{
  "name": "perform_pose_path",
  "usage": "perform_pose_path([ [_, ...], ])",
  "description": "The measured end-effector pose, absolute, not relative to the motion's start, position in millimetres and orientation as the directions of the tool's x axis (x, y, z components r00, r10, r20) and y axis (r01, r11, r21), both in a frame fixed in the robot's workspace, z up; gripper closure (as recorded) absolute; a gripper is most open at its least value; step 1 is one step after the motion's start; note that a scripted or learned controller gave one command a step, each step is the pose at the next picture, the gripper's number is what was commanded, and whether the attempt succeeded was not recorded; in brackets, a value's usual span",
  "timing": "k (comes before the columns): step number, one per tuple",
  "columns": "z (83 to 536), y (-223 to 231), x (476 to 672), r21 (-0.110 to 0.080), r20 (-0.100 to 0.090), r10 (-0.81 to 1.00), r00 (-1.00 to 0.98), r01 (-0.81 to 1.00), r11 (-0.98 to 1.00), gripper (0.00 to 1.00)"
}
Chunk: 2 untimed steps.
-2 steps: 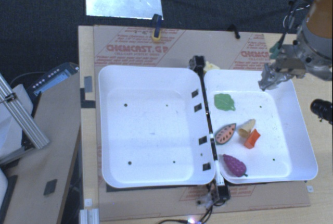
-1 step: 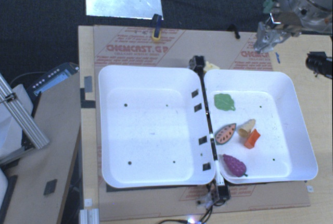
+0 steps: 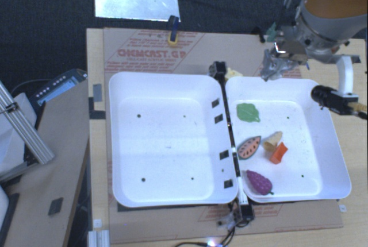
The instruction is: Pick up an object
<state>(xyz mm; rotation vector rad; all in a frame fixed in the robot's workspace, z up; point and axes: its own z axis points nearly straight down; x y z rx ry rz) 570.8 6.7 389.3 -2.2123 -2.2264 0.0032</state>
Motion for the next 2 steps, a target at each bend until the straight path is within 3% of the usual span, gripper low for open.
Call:
perform_pose_path([
  [2,423,76,670.6,0.007,0.0,1.0,-0.007,1.0,0.007,1.0],
])
